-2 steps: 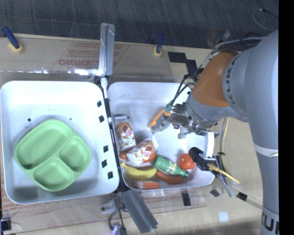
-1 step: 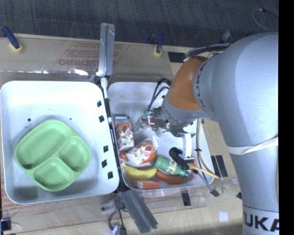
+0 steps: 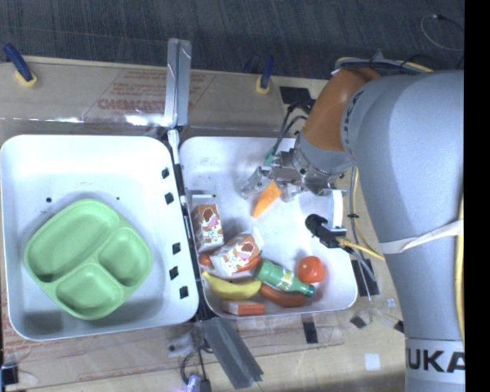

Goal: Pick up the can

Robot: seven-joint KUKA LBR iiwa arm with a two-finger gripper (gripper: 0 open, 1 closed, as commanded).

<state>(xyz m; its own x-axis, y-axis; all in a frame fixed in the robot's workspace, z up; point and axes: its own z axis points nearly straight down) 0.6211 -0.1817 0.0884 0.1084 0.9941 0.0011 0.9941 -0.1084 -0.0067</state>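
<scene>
The can [image 3: 208, 224], with a red and white printed label, sits in the right bin [image 3: 220, 158] against its left wall. My gripper [image 3: 261, 181] hangs over the upper middle of that bin, up and to the right of the can and apart from it. An orange wedge-shaped piece [image 3: 266, 199] sits just beneath the gripper; whether it is held cannot be made out.
Below the can lie a printed packet [image 3: 238, 256], a banana [image 3: 233, 286], a green bottle [image 3: 282, 278], a red ball [image 3: 310, 269], a red sausage [image 3: 282, 297] and a small orange box [image 3: 243, 307]. The left bin [image 3: 33, 153] holds a green divided plate [image 3: 86, 258].
</scene>
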